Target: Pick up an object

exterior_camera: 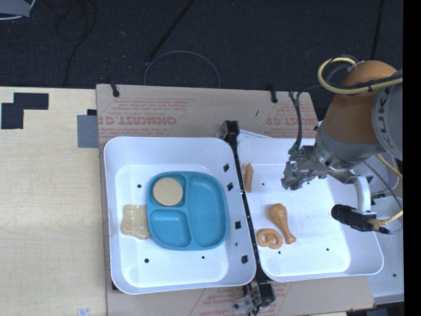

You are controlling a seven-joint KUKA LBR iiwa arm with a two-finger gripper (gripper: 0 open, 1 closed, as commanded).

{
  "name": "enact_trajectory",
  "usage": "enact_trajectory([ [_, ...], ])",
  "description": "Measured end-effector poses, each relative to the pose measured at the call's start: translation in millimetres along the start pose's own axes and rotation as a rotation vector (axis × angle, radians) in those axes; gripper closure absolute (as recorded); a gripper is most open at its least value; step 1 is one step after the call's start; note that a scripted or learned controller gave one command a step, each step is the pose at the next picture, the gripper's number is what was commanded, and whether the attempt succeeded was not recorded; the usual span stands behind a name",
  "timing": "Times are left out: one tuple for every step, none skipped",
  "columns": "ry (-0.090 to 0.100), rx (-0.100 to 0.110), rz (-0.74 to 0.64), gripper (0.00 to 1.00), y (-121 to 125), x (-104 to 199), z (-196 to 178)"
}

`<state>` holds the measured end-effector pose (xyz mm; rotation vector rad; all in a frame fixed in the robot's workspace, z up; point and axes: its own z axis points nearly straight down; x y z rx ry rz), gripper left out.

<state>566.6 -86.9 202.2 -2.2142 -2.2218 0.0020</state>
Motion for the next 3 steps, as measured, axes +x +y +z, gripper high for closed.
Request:
enact_trajectory([
  [0.000, 0.001, -0.001, 1.00, -2.3, 55.7, 4.9],
  [-0.002, -0.003, 0.000, 1.00, 4.3, 108.5, -12.1],
  [-0.001, -0.003, -0.001, 1.00, 13.7, 159.2, -20.0],
])
